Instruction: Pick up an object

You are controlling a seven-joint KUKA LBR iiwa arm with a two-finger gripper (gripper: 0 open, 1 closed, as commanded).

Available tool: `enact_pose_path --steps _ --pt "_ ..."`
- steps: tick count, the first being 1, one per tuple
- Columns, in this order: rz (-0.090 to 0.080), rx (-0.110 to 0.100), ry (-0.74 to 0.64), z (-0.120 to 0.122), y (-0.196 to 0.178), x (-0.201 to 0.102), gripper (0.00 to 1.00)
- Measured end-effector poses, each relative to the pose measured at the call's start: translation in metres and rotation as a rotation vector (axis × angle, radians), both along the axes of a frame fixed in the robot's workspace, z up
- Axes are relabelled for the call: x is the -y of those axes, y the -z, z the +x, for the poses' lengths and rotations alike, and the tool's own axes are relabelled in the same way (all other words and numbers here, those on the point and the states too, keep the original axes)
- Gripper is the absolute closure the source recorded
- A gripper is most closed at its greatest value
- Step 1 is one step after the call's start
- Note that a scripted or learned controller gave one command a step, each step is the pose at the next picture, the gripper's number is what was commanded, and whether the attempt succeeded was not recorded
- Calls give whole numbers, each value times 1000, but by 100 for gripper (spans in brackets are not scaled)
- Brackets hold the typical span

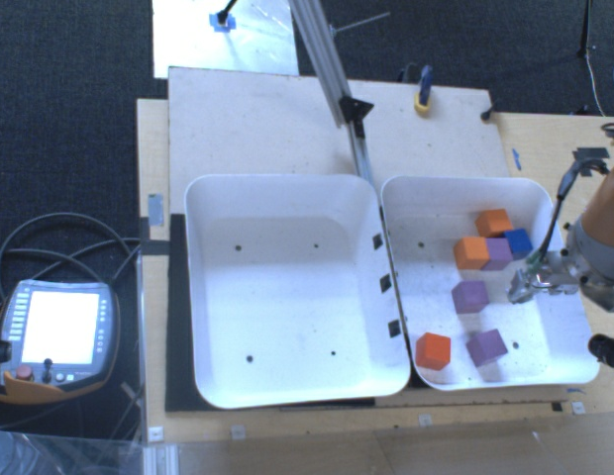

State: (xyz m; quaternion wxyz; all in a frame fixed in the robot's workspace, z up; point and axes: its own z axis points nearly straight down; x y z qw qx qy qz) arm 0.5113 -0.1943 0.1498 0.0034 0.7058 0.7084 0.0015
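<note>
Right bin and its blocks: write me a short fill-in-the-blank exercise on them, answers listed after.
1. The blocks lie in the ___ bin.
2. The number of orange blocks is ___.
3. The single blue block touches a ___ block.
4. The gripper hovers over the bin's ___ side.

Answers: right; three; purple; right

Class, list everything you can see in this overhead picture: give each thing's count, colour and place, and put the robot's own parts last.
Bins: two, white, side by side on the bench.
Orange cubes: three, right bin; two near its far side, one at its near left corner.
Purple cubes: three, right bin, middle to near side.
Blue cube: one, right bin, beside the far orange cube.
Control pendant: one, grey and orange, floor at left.
Clamp: one, yellow and blue, far board edge.
Gripper: one, metallic, over the right bin's right side.
</note>
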Motion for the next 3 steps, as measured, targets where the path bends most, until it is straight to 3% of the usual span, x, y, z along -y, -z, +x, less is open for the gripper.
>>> enact_pose_path --steps 2,3 --pt "1 -1 -1 5 -73 3 100" --pt "4 -2 -8 15 -78 -59 100"
